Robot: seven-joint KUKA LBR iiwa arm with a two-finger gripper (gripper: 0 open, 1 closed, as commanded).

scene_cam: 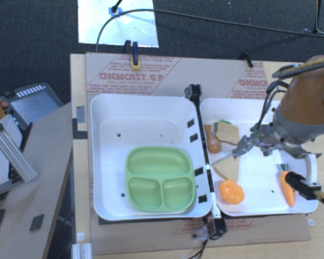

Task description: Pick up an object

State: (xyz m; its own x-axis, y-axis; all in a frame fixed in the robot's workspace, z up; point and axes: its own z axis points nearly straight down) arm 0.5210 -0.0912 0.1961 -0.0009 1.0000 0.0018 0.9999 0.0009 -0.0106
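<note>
My gripper (241, 147) is over the middle of the right bin (259, 108), pointing left, with the grey and orange arm (305, 104) reaching in from the right. Just beyond its tip to the upper left lies a sandwich piece with a green layer (227, 130), and next to that a brown sausage-like piece (211, 139). Below the tip is a pale bread slice (227, 169). An orange fruit (231, 192) sits at the bin's front left, and a carrot (286, 188) lies at the front right. I see nothing held in the gripper.
The left bin (113, 124) holds a green divided plate (160, 178) at its front. A black clip rail (198, 131) runs between the two bins. A grey bench with a device (32, 104) stands at far left.
</note>
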